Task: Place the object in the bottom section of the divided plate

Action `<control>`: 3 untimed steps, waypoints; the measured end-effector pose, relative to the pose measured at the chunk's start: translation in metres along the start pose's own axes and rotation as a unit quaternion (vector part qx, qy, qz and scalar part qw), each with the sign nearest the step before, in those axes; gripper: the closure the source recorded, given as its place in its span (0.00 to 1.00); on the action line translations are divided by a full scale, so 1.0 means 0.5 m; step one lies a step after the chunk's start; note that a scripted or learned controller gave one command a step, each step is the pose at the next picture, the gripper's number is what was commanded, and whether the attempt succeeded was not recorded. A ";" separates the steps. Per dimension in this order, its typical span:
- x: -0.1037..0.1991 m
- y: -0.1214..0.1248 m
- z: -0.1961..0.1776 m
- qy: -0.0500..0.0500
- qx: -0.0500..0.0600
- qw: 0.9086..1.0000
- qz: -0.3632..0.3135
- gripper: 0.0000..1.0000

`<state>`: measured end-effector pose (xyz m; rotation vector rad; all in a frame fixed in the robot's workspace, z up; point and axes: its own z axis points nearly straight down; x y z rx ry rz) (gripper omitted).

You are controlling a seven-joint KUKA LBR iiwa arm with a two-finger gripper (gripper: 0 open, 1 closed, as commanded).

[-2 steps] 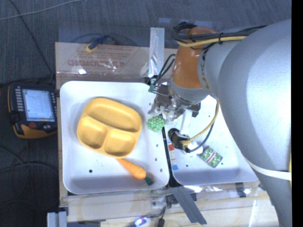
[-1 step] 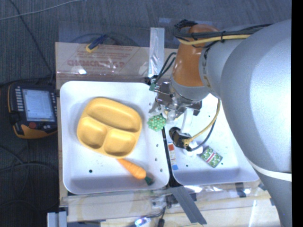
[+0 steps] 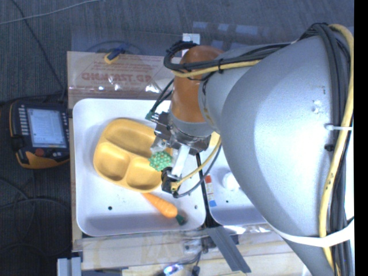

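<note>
1. One toy carrot (image 3: pixel 162 206), orange with a dark green stub at its tip, lies on the floor of the left bin (image 3: pixel 86 154), just below the divided plate (image 3: pixel 127 153).
2. Above it, the yellow plate sits tilted in that bin, its three sections bare.
3. At the plate's right rim the gripper (image 3: pixel 167 168) hangs over a small green knobbly object (image 3: pixel 161 161); whether the object is pinched between its fingers cannot be told.
4. Farther back, a clear plastic bag (image 3: pixel 115 76) with red lettering lies behind the bin.
5. Off left rests a control pendant (image 3: pixel 39 132).
</note>
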<state>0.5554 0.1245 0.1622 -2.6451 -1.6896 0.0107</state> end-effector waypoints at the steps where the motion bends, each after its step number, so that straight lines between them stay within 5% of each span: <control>1: 0.146 -0.049 0.066 0.013 -0.012 0.998 0.064 1.00; 2: 0.129 -0.058 0.096 -0.001 -0.003 0.998 0.067 0.00; 3: 0.237 0.011 0.064 0.000 0.000 0.974 0.226 0.00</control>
